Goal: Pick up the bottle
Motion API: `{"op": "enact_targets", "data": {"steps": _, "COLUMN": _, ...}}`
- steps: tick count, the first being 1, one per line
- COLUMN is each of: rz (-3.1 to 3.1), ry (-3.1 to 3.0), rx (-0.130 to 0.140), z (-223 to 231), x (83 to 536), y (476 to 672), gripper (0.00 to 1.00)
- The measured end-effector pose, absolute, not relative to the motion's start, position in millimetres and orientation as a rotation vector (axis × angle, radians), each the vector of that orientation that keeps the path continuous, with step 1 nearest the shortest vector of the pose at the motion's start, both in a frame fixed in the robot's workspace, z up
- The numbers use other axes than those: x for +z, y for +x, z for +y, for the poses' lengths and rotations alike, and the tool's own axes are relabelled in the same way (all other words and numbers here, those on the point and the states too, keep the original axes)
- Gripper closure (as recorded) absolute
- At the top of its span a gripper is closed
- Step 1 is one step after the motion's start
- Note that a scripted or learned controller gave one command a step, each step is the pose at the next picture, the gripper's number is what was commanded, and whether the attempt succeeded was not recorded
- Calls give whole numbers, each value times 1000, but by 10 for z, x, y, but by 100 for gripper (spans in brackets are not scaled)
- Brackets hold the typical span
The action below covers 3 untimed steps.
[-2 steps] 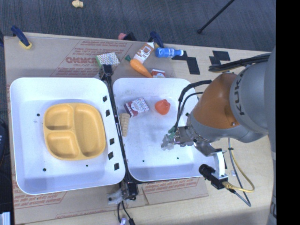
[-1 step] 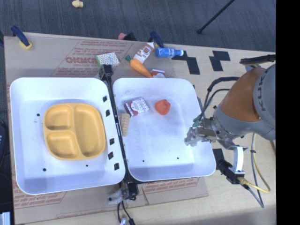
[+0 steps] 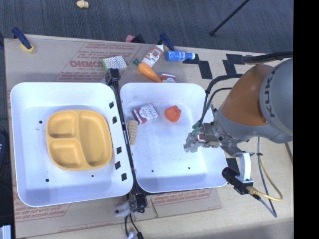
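Down at the near edge, both white bins (image 3: 169,183) sit side by side on the surface. Left one carries a yellow divided plate (image 3: 79,138). I'm over the right bin's right side, my hand (image 3: 193,142) low, too blurred to read its state. Behind that bin, on the cardboard, lies the bottle (image 3: 178,56), well apart from me.

yellow divided plate (image 3: 79,138) in left bin (image 3: 20,133) | red-white carton (image 3: 145,113), orange-red ball (image 3: 173,113), cone (image 3: 132,131) in right bin (image 3: 169,180)
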<state>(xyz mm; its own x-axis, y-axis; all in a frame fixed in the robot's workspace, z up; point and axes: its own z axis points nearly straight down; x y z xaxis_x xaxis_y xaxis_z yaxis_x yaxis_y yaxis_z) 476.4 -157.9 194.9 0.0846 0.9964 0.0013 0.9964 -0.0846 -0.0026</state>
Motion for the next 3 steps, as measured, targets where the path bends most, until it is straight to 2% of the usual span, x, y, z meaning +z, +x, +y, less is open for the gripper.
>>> {"op": "enact_targets", "data": {"steps": 1, "rz": -2126, "ry": -2309, "rx": 1, "z": -1139, "x": 2346, "y": 4766, "gripper": 100}}
{"op": "enact_targets", "data": {"steps": 2, "rz": -2458, "ry": -1948, "rx": 3, "z": -1121, "x": 1974, "y": 4758, "gripper": 100}}
{"op": "enact_targets", "data": {"steps": 3, "rz": -2613, "ry": -1736, "rx": 2, "z": -516, "x": 1915, "y": 4763, "gripper": 100}}
